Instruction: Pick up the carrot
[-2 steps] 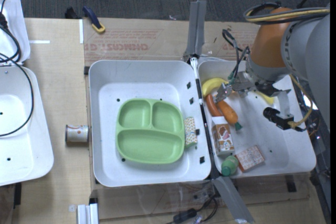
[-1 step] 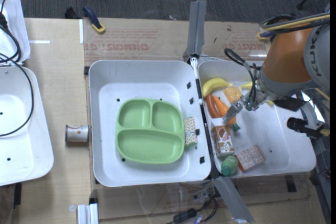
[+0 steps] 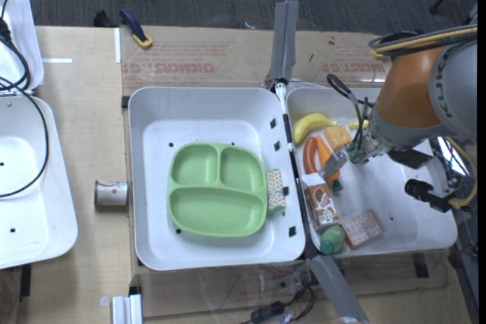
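The carrot is an orange piece lying in the right bin, near its left wall and just below a yellow banana. My gripper reaches in from the right and hangs right at the carrot's lower right end, partly covering it. From this angle I cannot make out whether it touches the carrot. The grey arm with its orange band covers the bin's upper right part.
Beside the carrot lie a red-orange curved piece and a yellow-orange block. Lower in the same bin are a small carton, a green item and a reddish flat box. The left bin holds a green divided plate.
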Available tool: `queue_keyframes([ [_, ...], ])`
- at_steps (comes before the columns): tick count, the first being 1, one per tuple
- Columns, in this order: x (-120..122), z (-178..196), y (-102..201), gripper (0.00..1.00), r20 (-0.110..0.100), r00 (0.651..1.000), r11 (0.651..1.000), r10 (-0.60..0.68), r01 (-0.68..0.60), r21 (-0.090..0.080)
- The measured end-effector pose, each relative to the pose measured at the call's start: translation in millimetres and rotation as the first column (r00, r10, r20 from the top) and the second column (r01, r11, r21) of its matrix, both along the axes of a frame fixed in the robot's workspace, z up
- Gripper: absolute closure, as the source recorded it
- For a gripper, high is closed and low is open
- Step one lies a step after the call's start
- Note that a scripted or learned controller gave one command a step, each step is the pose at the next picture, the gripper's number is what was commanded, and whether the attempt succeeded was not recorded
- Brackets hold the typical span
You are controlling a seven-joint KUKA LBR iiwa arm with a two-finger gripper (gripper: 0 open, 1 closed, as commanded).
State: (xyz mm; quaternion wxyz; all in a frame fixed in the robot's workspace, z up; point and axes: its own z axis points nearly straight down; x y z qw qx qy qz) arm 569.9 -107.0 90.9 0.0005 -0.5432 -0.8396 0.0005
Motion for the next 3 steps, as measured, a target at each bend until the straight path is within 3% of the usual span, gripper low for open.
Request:
queue_keyframes([
  [1,0.2,8.7,-0.8,1.00,0.000,1.000,1.000,-0.004,0.004,0.000],
  [2,11.0,99.8,78.0,1.00,0.000,0.986,0.986,-0.166,0.166,-0.001],
  [3,1.2,157.7,115.1,1.00,0.001,0.995,0.995,-0.096,0.096,-0.001],
])
